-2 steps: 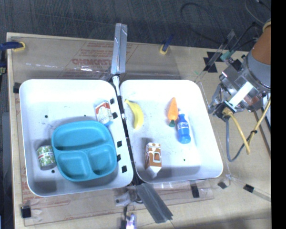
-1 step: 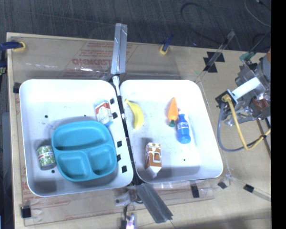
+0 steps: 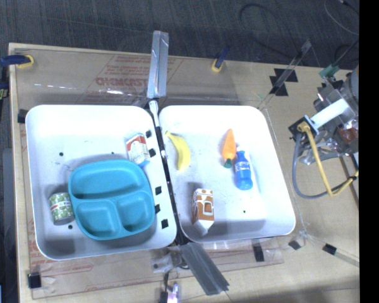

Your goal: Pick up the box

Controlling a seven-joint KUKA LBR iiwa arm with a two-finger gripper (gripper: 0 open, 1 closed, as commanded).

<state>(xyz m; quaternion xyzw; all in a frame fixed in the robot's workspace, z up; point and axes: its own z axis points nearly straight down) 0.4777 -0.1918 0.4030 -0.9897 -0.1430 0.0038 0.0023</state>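
Off at the worktop (image 3: 284, 232) edge, outside both bins, the arm (image 3: 331, 115) sits partly cut off, and its tool cannot be made out, so its state cannot be told. Well away from it, the box (image 3: 203, 210) stands near the right bin (image 3: 275, 163) front rim, apart from the banana (image 3: 179, 150), carrot (image 3: 228, 145) and blue bottle (image 3: 242, 171), with bare floor around it.

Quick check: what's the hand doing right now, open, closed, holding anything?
Hand: cannot be told whether open or closed; it sits off to the right of both bins, away from the box.
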